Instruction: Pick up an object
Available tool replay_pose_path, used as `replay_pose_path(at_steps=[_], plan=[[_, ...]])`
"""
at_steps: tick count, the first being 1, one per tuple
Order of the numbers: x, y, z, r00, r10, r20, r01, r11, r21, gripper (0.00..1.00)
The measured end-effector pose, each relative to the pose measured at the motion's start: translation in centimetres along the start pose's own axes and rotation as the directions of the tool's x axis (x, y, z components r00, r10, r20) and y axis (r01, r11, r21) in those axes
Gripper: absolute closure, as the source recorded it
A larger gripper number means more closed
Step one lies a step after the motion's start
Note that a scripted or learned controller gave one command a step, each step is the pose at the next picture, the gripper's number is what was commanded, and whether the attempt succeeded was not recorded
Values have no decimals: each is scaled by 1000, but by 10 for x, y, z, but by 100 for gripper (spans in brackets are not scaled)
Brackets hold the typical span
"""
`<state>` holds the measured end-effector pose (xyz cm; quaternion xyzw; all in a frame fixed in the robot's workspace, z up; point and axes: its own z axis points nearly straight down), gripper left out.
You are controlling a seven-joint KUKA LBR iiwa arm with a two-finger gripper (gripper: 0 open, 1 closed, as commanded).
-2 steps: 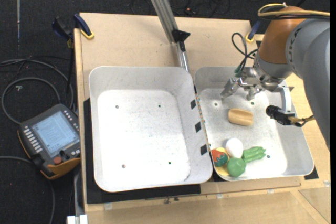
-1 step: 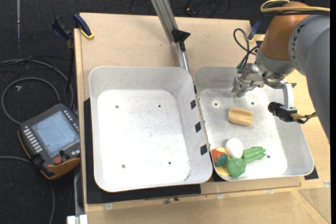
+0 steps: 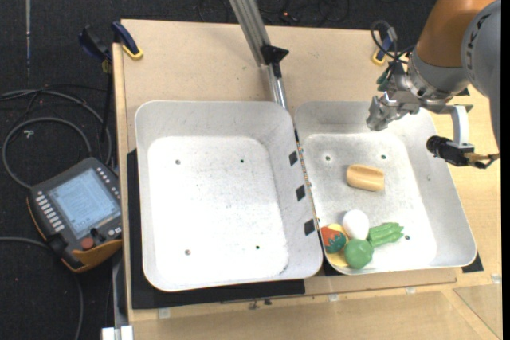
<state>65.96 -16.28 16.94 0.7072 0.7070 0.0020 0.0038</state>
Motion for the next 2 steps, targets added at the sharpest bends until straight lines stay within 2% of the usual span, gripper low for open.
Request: replay_pose_path(at_steps=[2], plan=[[6,-4,-109,1000,-3,-1,3,1000,1,100]])
